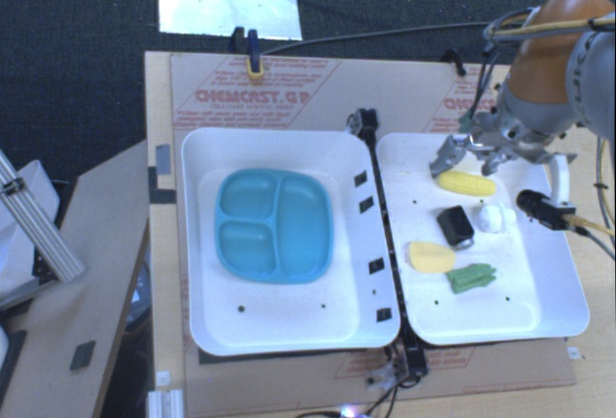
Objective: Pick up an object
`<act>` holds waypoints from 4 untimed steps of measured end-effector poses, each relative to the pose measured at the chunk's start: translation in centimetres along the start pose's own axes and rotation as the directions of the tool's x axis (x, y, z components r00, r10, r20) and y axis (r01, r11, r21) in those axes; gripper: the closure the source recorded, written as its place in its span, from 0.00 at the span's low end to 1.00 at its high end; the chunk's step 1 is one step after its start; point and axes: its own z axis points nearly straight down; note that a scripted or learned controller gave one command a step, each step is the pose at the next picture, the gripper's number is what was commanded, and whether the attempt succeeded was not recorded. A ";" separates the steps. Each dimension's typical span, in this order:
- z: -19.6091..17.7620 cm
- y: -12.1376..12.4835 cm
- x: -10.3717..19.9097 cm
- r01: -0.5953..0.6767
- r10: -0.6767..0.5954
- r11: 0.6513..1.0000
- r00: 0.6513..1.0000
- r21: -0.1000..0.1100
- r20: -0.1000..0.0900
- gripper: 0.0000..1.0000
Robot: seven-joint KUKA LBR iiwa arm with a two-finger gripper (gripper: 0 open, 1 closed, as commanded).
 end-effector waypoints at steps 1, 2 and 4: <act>-0.7 0.3 0.0 0.002 -0.002 1.000 1.000 -0.012 0.001 0.00; 5.3 -0.3 -0.4 -0.001 0.001 1.000 1.000 -0.008 0.001 0.00; 8.6 -0.1 -0.4 -0.001 0.001 1.000 1.000 -0.015 0.002 1.00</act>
